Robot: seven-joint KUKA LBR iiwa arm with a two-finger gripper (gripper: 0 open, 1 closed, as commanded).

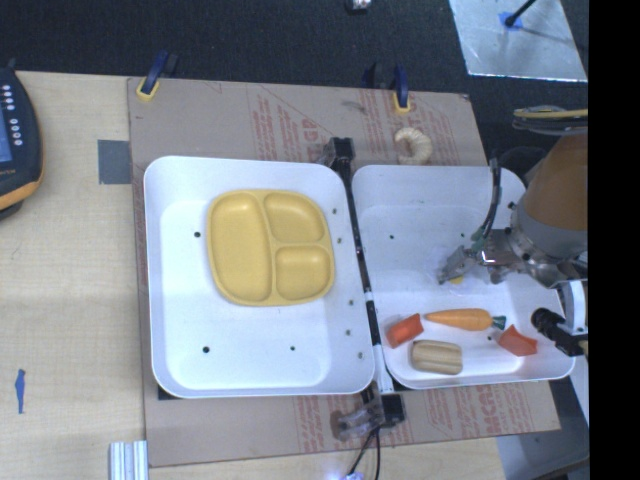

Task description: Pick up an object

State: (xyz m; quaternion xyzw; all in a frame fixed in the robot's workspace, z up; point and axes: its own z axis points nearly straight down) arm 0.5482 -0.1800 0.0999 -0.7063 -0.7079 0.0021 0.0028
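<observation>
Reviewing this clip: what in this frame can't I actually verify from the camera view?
- Gripper: small and dark over the right bin; whether it is open or shut, or touching anything, cannot be told.
- Arm: cut off by the right edge.
- Red piece: partly covered by arm hardware; shape unclear.
- Pale ring-shaped item above the bins: too small to identify.
- Small shiny thing on the dark floor: too small to identify.

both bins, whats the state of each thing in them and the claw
yellow three-compartment plastic plate: flat in left white bin, nothing on it
orange toy carrot: lying on its side in right white bin
tan bread-like block: lying flat near front wall
two red wedge pieces: lying loose, ungripped
claw: low over right bin, holding nothing visible
</observation>
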